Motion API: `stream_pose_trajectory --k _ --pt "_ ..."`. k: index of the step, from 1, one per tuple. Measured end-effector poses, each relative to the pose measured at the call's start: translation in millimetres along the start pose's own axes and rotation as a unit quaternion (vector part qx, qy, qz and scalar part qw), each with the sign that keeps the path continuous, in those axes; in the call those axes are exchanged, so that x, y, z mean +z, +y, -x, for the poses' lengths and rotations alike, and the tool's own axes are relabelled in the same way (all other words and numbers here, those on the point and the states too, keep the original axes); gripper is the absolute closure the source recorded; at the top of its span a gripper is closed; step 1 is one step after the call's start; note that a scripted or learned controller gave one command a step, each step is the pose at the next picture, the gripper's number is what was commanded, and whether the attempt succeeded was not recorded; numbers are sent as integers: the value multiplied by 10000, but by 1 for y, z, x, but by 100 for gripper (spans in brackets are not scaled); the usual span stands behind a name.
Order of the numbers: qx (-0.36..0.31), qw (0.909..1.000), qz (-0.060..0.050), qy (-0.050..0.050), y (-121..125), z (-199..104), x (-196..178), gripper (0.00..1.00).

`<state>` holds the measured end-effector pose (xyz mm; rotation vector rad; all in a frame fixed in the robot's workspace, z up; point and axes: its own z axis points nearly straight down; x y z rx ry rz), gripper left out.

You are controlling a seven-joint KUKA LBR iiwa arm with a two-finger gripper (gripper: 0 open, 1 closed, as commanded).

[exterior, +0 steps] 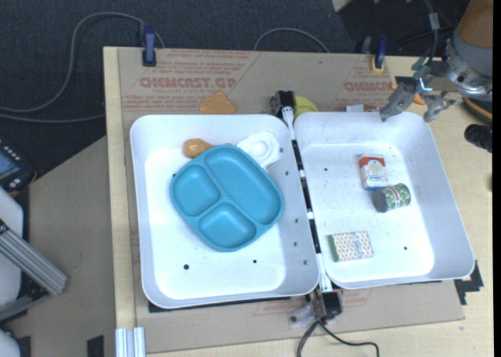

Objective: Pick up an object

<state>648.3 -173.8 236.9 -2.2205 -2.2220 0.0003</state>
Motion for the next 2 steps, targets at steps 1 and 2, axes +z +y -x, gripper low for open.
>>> stream_pose_trajectory --k 1,2 --pt "-4 10000 -69 20 -8 -13 139 0" --pt "-6 10000 60 -48 -7 -34 146 0"
